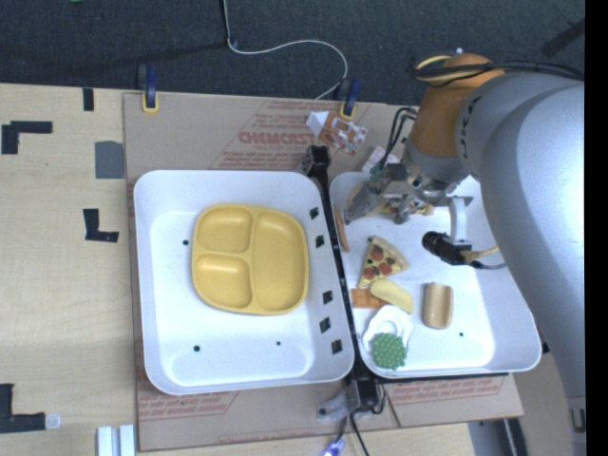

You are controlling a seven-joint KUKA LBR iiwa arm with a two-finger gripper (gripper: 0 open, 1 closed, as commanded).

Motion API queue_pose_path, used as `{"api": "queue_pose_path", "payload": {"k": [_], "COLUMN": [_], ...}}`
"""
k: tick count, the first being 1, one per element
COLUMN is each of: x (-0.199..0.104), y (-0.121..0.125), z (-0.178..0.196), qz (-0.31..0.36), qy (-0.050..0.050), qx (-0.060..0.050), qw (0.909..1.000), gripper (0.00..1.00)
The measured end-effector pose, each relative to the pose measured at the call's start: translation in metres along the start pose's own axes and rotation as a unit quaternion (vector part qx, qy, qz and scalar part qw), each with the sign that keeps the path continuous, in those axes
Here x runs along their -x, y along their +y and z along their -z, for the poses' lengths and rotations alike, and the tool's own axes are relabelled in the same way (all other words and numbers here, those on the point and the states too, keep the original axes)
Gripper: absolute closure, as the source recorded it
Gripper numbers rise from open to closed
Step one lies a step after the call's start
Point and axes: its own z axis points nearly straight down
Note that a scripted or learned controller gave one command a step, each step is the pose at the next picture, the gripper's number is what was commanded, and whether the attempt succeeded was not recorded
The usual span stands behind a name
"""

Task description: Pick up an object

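My gripper [375, 207] hangs over the far left part of the right bin [494, 350], open, with nothing between its fingers. Just below it lies a toy pizza slice [382, 258]. Nearer the front are a yellow banana [393, 295], a small orange piece [365, 298], a tan cylinder [437, 305] and a green broccoli-like piece [388, 351] on a small white dish [384, 327]. The gripper touches none of them.
The left bin [166, 350] holds a yellow divided plate [251, 258]. A black divider with clips [328, 255] runs between the bins. A patterned packet [337, 133] lies on the cardboard beyond the bins. The arm's grey body [532, 160] covers the right bin's far right side.
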Motion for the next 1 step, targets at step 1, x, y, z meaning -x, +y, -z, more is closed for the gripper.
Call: {"api": "queue_pose_path", "payload": {"k": [1], "x": [0.0138], "y": [-0.0813], "z": [0.0011], "qz": [-0.001], "qy": [-0.002], "qx": [0.005], "qw": [1.0000], "gripper": [0.00]}}
